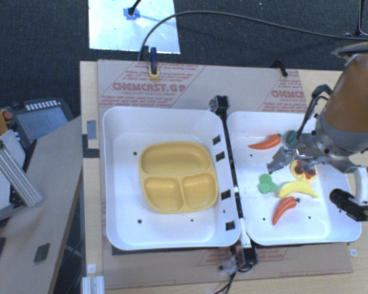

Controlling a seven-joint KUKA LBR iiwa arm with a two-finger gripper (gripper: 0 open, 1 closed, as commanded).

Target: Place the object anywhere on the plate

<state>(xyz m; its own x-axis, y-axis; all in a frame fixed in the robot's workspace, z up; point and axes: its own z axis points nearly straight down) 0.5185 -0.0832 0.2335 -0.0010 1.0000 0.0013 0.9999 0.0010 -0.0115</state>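
Observation:
A yellow plate point(175, 176) with three compartments lies in the left bin point(119, 225). The right bin point(322, 228) holds several toy foods: an orange-red pepper point(265, 142) at the back, a green piece point(267, 184), a yellow banana point(297, 190) and a red-orange pepper point(284, 208) toward the front. My gripper point(292, 158) hangs low over the right bin, just above a small red and yellow piece point(304, 171) that it partly hides. The view does not show any object held.
A black divider point(228, 164) runs between the two bins. The arm's orange band point(359, 97) and grey body cover the right bin's far right side. A black cable part point(346, 202) sticks out near the front right.

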